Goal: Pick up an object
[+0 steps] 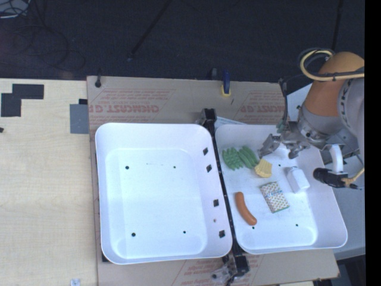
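The right bin (321,231) holds several small objects. A green ridged piece (239,158) lies at its upper left, with a yellow chunk (264,170) just right of it. A patterned little box (274,196) and an orange sausage-shaped item (245,208) sit lower down. A white block (296,178) lies to the right. My gripper (280,149) hovers over the bin's upper part, just above the yellow chunk and the white block. Its fingers are spread open and hold nothing.
The left bin (107,159) stands beside the right one, with a black divider strip (215,177) between them. The grey arm with its orange band (324,100) comes in from the right. A cardboard sheet (155,103) lies under both bins.
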`<state>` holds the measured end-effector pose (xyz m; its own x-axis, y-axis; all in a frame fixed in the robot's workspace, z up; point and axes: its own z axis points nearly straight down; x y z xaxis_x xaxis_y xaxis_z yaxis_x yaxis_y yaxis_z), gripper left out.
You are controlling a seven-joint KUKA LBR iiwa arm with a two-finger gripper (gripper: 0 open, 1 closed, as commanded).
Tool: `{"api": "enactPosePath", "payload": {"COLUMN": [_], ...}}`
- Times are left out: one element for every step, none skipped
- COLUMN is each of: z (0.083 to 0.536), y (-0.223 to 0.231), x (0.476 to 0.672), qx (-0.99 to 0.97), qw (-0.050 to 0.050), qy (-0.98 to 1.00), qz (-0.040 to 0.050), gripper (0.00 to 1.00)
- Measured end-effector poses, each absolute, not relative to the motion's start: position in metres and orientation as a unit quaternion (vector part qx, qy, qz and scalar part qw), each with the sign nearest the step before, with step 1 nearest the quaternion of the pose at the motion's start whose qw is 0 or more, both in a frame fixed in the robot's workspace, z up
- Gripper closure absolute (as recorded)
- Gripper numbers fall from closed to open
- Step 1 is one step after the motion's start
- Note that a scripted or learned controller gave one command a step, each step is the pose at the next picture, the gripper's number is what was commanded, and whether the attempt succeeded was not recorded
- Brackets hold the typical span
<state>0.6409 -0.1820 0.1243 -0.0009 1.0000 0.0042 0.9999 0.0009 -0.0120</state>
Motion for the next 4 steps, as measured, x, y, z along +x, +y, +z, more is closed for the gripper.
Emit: {"api": "enactPosePath", "payload": {"z": [0.085, 0.097, 0.193, 0.251], "y": [-0.109, -0.113, -0.032, 0.037], "x": [0.643, 0.643, 0.635, 0.638], "qx": [-0.705, -0.707, -0.705, -0.704], "qw": [0.003, 0.002, 0.000, 0.000], "qy": [-0.709, -0.708, -0.709, -0.710], "qz": [0.0009, 0.0014, -0.0017, -0.0021], "gripper": [0.00, 1.00, 1.00, 1.00]}}
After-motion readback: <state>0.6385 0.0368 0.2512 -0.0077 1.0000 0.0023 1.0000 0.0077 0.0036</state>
